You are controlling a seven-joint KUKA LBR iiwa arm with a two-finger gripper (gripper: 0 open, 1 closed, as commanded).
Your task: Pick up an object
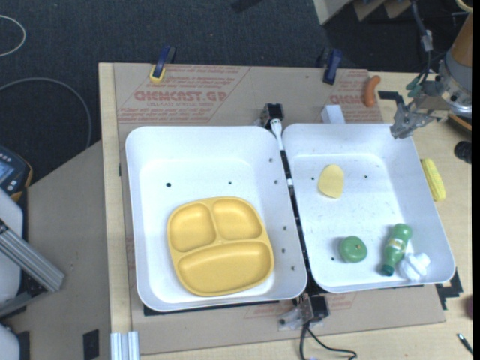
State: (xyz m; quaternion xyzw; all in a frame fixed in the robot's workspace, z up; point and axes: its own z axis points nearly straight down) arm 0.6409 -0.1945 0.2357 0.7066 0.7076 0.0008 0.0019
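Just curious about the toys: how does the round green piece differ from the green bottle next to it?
The round green piece is squat and ball-like; the green bottle is long and slim. The piece is one darker green; the bottle looks paler toward its top. Both are green and lie in the right white bin.

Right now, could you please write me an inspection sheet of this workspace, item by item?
Surface: board-topped bench bearing left bin and right bin side by side.
Job's things: pale yellow piece, green round object, green bottle and a small white object in the right bin.
Clutter: yellow divided plate in the left bin; corn cob and an orange sausage-like piece outside the bins.
Grippers: gripper at the right bin's far right corner, nothing seen held.
Cables: cable at the near edge.
Surroundings: dark floor.
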